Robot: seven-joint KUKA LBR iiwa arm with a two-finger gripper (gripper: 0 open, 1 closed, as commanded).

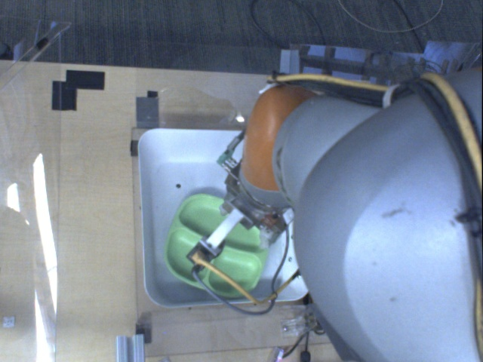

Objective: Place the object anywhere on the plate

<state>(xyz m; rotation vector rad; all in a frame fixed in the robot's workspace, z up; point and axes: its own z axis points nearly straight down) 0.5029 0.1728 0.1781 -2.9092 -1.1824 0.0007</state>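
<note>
Pale wooden bench (83, 225) spans the frame's left; at centre a white bin (162, 172) holds the green plate (189, 225) in its lower half. From the right the grey arm (377, 225) bends steeply down, its gripper (253, 213) over the plate's right edge. I cannot tell whether it is apart or clamped on the object. This looks like the placing step, and next comes a gentle lowering and release.

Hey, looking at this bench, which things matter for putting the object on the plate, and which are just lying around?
For the job:
- green plate, lying in the white bin
- claw, over the plate

Just lying about:
- black L-shaped mark on the bench
- cables on the floor
- grey bracket by the bin's corner
</note>
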